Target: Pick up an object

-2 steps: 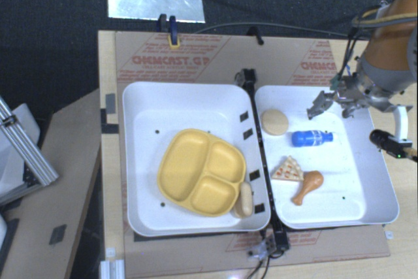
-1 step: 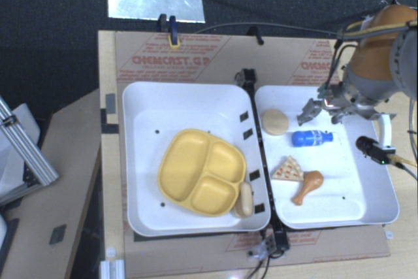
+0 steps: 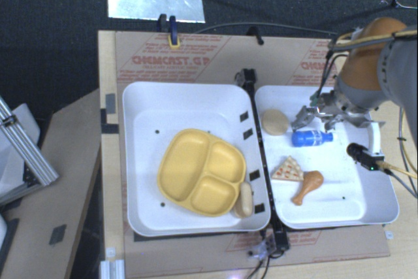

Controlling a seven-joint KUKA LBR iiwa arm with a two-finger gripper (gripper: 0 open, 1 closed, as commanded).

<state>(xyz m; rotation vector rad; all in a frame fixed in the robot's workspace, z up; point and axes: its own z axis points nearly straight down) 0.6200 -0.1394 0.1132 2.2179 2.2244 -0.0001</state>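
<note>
The grey arm with the orange band [image 3: 382,68] was cut off at the right edge. Its gripper [image 3: 318,115] fingers were too small to tell apart.

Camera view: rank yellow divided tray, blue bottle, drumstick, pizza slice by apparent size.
1. Yellow divided tray, by far the largest.
2. Drumstick and blue bottle: look about alike, so not ranked; the end effector hovers just above the bottle.
3. Pizza slice, slightly smallest.
</note>
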